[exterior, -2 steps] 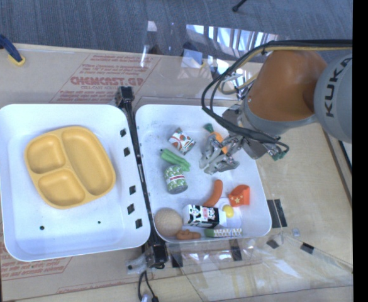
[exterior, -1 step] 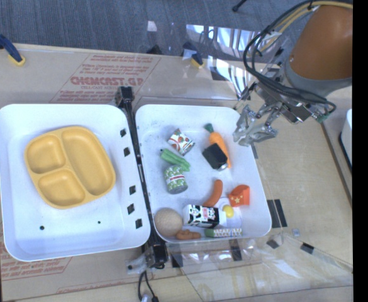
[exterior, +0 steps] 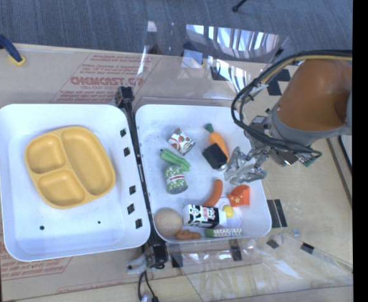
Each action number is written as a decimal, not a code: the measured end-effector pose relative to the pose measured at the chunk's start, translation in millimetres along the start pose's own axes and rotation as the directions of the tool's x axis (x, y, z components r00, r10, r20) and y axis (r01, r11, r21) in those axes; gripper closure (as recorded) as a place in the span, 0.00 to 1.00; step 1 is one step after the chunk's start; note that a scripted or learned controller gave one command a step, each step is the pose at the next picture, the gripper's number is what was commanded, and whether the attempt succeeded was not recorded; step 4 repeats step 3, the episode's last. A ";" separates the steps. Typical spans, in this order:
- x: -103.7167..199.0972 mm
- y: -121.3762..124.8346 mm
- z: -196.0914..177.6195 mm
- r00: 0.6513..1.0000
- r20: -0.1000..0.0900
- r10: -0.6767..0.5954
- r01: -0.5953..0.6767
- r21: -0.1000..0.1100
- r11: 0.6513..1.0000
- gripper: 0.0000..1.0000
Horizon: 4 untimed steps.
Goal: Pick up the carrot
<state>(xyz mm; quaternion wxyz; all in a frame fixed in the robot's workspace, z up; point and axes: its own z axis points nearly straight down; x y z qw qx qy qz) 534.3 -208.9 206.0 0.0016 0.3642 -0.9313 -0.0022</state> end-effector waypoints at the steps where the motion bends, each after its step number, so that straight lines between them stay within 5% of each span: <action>1: -55.2 -52.0 107.7 0.864 0.001 -0.504 0.504 0.008 0.864 1.00; 2: -62.1 -54.8 113.0 0.352 -0.001 -0.936 0.936 0.005 0.352 1.00; 3: -54.5 -32.3 93.2 -0.201 -0.003 -0.980 0.980 0.003 -0.201 1.00; 4: -54.5 -32.3 93.2 -0.201 -0.003 -0.980 0.980 0.003 -0.201 1.00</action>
